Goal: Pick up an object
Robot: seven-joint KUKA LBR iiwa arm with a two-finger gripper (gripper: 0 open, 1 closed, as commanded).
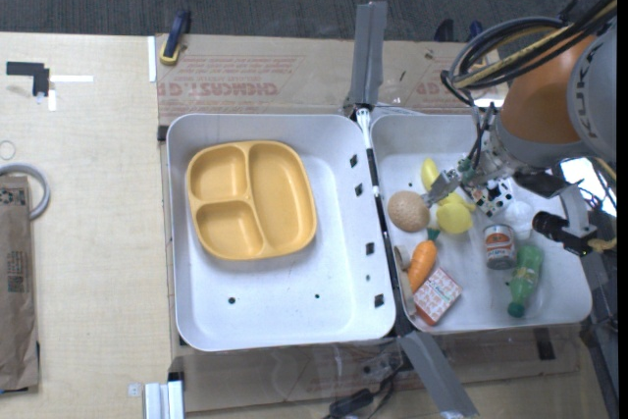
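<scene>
We see the arm [559, 93] reaching in from 3 o'clock, its orange band bulging over the upper right corner of the right bin [549, 314] and its black cables looping above toward 1 o'clock. The wrist angles down and leftward, ending in the gripper [453, 183], which hangs low over the upper middle of that bin.

The tip sits among 2 yellow pieces: a small yellow fruit [430, 174] just at its 10 o'clock and a lemon-like yellow fruit [454, 216] just at its 6 o'clock. We cannot tell whether it touches either one, nor whether anything is gripped.

At 8 o'clock from the gripper lies a tan, potato-like lump [408, 210], next to the lemon-like fruit. Below it, a toy carrot [423, 262] points toward 7 o'clock, and a red-and-white packet [437, 296] lies near the bin's front edge. At 4 o'clock from the gripper stand a small can [498, 246] and, farther right, a green bottle [523, 277] lying tilted. A black-and-white speckled item [498, 198] sits at the gripper's 3 o'clock, partly under the wrist.

The left bin [265, 309] holds a yellow plate [251, 199] with 3 compartments, well apart from the arm.
</scene>
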